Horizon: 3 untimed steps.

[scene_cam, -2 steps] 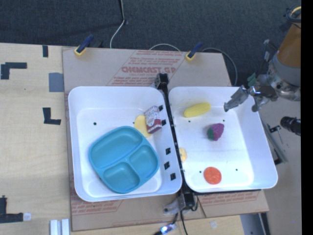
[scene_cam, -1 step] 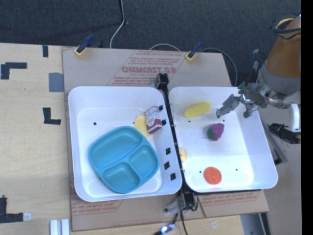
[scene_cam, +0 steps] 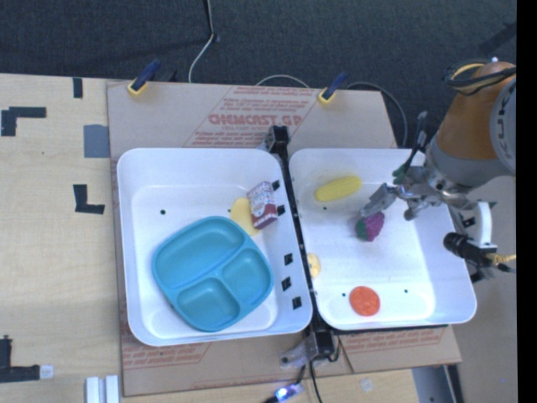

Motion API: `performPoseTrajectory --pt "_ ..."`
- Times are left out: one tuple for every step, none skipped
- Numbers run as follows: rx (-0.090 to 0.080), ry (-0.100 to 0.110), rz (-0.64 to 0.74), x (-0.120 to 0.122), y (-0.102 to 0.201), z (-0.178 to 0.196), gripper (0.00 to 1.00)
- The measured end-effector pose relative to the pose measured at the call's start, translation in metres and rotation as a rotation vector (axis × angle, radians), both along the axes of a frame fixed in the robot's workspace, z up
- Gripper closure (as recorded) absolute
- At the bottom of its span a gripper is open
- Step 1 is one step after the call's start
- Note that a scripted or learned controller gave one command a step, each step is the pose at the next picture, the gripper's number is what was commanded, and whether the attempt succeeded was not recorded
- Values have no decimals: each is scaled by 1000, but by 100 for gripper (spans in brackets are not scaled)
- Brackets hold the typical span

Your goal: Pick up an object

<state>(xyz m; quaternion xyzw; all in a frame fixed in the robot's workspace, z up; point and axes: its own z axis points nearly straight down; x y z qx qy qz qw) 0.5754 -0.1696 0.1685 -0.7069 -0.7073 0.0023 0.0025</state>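
Observation:
In the right bin [scene_cam: 445, 309] lie a yellow corn cob [scene_cam: 337, 189], a purple bunch of grapes with a bit of green [scene_cam: 369, 226] and an orange round fruit [scene_cam: 364, 300]. My gripper [scene_cam: 377, 206] reaches in from the right and ends right at the top of the purple grapes, touching or nearly touching them. Whether the grapes are gripped cannot be made out. A small yellow piece [scene_cam: 313, 264] rests by the divider wall.
The left bin [scene_cam: 134, 183] bears a blue divided plate [scene_cam: 213, 272], a small red and white carton [scene_cam: 263, 204] and a yellow piece [scene_cam: 242, 214] beside it. The grey arm with its orange band [scene_cam: 470, 124] hangs over the right bin's far right edge.

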Motion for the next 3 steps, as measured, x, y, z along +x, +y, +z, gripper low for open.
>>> performPoseTrajectory --pt "1 1 1 -5 3 -64 0" --pt "0 -3 3 -3 4 -51 100" --pt "-1 -11 1 -7 7 11 100"
